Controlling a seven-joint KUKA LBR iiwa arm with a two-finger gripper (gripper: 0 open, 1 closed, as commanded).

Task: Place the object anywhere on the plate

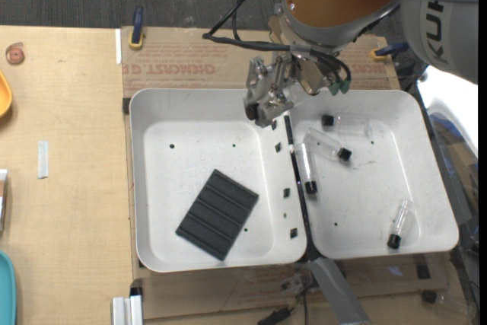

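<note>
A black ridged rectangular plate (218, 213) lies flat and at a slant in the left bin (152, 164), toward its front. Nothing rests on it. In the right bin (426, 164) lie clear tubes with black caps: one (307, 167) along the divider, one (329, 142) near the middle, one (399, 223) at the front right. A small black piece (328, 119) sits near the back. My gripper (262, 112) hangs over the back end of the divider between the bins, well behind the plate. I see no object in it from this angle.
Cardboard (198, 65) lies behind the bins, with a blue clamp (137, 25) at its left corner. The wooden bench (61, 164) stretches to the left. Black cables (243, 4) loop down from the arm above the gripper.
</note>
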